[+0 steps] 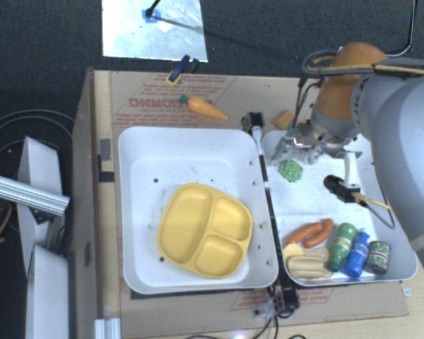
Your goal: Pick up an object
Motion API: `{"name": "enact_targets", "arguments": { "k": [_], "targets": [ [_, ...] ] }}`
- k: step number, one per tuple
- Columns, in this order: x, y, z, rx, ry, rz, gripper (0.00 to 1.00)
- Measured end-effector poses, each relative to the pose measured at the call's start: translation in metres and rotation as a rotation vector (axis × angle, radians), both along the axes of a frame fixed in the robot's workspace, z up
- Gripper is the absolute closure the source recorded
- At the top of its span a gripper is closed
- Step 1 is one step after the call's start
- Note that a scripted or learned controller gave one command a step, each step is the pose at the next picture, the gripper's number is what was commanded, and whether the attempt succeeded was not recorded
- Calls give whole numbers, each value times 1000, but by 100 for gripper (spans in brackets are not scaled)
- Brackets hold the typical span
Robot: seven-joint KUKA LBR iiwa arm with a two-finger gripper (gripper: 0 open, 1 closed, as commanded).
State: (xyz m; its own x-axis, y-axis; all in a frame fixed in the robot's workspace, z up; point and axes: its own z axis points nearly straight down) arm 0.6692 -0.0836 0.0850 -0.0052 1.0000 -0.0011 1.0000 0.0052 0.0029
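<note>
The arm [399, 140] reaches in from 3 o'clock, and its claw [297, 147] hangs over the 11 o'clock corner of the right bin [304, 207]. Seen from above, it cannot be told whether the claw is open or closed, and nothing is visibly held in it.

A green knobbly lump [291, 169] sits on the bin floor just at 6 o'clock of the claw, very close to it; whether the two touch cannot be told. The other things in this bin crowd its 6 o'clock edge:
- a red sausage [311, 233] lying aslant
- a hot dog bun [307, 265] just below the sausage
- a green bottle [341, 246], a blue bottle [356, 254] and a green can [377, 256], side by side toward 3 o'clock

The left bin [138, 189] holds a yellow divided plate [205, 230], lying flat toward its 5 o'clock part, well apart from the claw.

Both bins rest on a cardboard sheet [162, 94] covering the counter. A toy carrot [203, 108] lies on the cardboard at 12 o'clock of the left bin, outside both bins. A small tan block [284, 119] lies on the cardboard near the claw, at its 11 o'clock.
</note>
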Motion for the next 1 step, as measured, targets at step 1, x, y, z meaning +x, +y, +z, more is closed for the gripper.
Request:
{"name": "enact_targets", "arguments": {
  "k": [1],
  "targets": [
    [1, 0, 11, -1, -3, 2, 100]
  ]
}}
